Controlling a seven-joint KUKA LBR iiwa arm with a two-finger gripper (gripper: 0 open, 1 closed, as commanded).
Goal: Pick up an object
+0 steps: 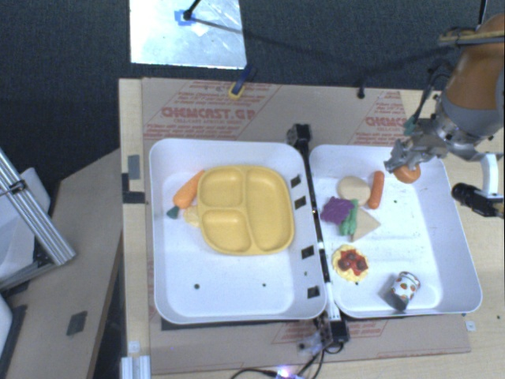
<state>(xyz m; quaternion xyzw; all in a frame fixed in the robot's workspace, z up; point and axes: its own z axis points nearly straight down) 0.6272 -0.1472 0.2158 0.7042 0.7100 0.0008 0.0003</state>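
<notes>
My gripper hangs over the far right part of the right bin. A small round orange fruit shows between and just under its fingertips, so it is shut on that fruit. Below and left of it in the same bin lie an orange-red sausage, a cream bread roll, a purple grape bunch, a green piece, a beige wedge, a small pizza and a grey and white toy.
The left bin holds a yellow divided plate with a carrot against its left rim. A black divider with clips runs between the bins. The arm's grey and orange wrist stands over the right bin's far corner.
</notes>
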